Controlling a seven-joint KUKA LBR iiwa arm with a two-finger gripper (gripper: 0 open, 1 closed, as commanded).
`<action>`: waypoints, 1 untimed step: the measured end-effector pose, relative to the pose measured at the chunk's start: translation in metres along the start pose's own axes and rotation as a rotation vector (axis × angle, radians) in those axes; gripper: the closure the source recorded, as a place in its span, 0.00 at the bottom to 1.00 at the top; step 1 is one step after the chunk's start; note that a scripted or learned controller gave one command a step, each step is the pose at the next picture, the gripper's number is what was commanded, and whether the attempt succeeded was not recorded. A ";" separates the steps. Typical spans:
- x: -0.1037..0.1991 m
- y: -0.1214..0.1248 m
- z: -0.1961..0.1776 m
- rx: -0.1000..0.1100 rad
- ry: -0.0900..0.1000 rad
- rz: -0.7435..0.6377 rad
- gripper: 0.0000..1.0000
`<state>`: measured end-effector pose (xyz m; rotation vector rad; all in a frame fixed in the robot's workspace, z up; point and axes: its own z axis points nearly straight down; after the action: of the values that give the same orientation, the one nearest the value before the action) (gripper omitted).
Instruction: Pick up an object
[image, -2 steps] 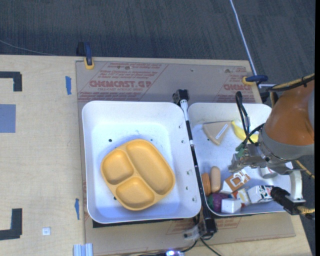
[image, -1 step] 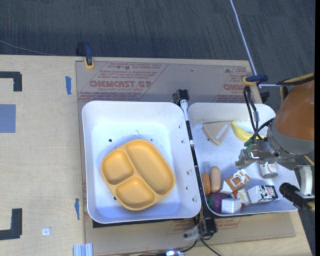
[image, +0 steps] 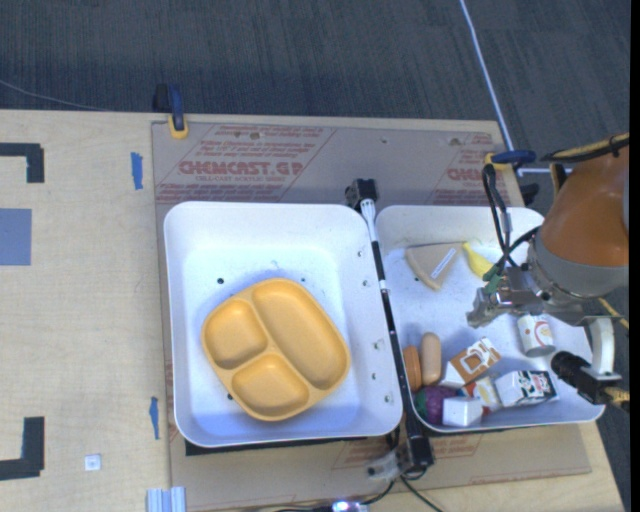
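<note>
The gripper (image: 490, 300) hangs over the right bin (image: 400, 235); whether its claw is wide or narrow, I cannot tell. In this bin lie a beige wedge (image: 432, 263), a hot dog (image: 422, 362), small printed cartons (image: 524, 386) and a purple piece (image: 437, 402). The left bin (image: 200, 235) holds a smooth yellow divided plate (image: 274, 347).

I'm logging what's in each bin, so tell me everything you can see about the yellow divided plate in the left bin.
The yellow divided plate looks like smooth, matte plastic, a rounded shape with three compartments: one at the left, a larger one at the right, and one at the near end. It holds nothing in any of them. It lies flat, right side up and turned at an angle, on the floor of the left white bin, toward its near side. Nothing else touches it.
</note>
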<state>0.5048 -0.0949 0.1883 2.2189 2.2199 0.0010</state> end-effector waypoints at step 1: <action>0.020 -0.025 0.004 0.003 0.002 0.000 1.00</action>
<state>0.4795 -0.0754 0.1846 2.2218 2.2225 0.0002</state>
